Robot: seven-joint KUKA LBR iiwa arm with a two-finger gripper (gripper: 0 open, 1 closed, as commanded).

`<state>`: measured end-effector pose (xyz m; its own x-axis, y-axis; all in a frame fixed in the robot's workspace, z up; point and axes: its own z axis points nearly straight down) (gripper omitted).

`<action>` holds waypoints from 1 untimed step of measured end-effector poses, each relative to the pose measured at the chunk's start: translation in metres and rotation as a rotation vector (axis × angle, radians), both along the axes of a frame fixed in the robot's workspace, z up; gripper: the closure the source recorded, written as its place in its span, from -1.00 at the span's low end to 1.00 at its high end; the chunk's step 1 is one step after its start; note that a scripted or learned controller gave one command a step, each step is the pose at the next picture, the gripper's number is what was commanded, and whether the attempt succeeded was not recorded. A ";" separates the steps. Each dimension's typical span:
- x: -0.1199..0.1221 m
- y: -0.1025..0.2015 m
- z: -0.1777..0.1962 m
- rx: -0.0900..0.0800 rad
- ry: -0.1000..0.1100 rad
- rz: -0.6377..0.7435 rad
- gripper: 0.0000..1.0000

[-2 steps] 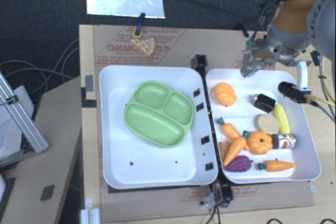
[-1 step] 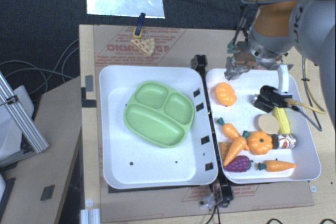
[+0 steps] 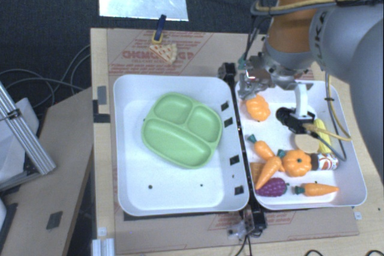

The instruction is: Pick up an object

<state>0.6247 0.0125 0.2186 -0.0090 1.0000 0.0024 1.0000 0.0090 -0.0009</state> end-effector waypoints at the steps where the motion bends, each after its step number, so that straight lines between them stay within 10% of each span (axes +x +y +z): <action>1: -0.029 0.048 0.005 0.000 0.000 0.000 1.00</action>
<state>0.5954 0.0605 0.2233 -0.0092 1.0000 0.0023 1.0000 0.0092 -0.0011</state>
